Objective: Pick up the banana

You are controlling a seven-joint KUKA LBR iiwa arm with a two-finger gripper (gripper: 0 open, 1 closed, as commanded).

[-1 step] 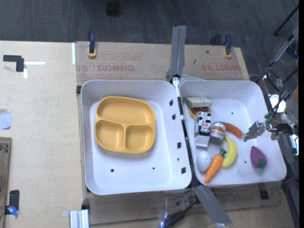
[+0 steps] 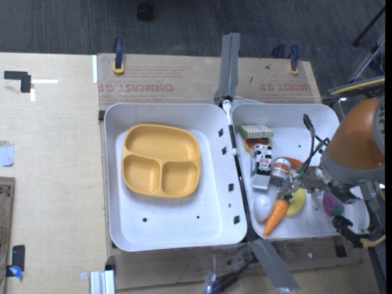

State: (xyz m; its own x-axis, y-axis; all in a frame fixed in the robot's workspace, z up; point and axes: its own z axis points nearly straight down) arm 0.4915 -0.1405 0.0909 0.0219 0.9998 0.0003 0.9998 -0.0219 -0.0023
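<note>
The banana (image 2: pixel 297 203) lies in the right bin (image 2: pixel 288 116), a short yellow piece partly hidden under the arm's wrist. An orange carrot (image 2: pixel 275 215) lies against its left side. My gripper (image 2: pixel 296 185) hangs just above the banana's upper end, low in the bin. The grey arm with its orange band (image 2: pixel 358 143) reaches in from the right and covers the bin's right part.
Around the banana are a white egg (image 2: pixel 262 207), a small can (image 2: pixel 280 167), a black-and-white toy box (image 2: pixel 262 160), a striped packet (image 2: pixel 256 131) and a purple object (image 2: pixel 332 204). The left bin (image 2: pixel 116 213) holds a yellow divided plate (image 2: pixel 162 161).
</note>
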